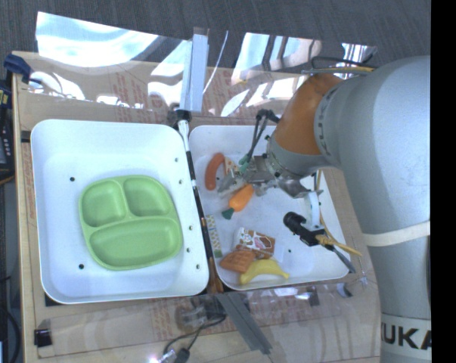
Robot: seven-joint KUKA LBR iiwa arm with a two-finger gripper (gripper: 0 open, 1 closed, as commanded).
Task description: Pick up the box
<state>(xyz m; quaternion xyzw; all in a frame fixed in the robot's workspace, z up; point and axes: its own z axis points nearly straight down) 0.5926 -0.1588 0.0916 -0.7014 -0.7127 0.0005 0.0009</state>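
Near edge of right bin (330, 274): banana (264, 273), waffle piece (237, 260), box (256, 242) touching both; crowding risks grabbing wrong item. Farther: carrot (240, 199), sausage (213, 171). Gripper (239, 174) low over these, well apart from box; gripper state: cannot tell.

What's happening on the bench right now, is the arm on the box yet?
Not yet. The arm's gripper is low in the right bin, beside the carrot and hot dog. The box lies untouched nearer the front, next to the banana. The green plate sits in the left bin.
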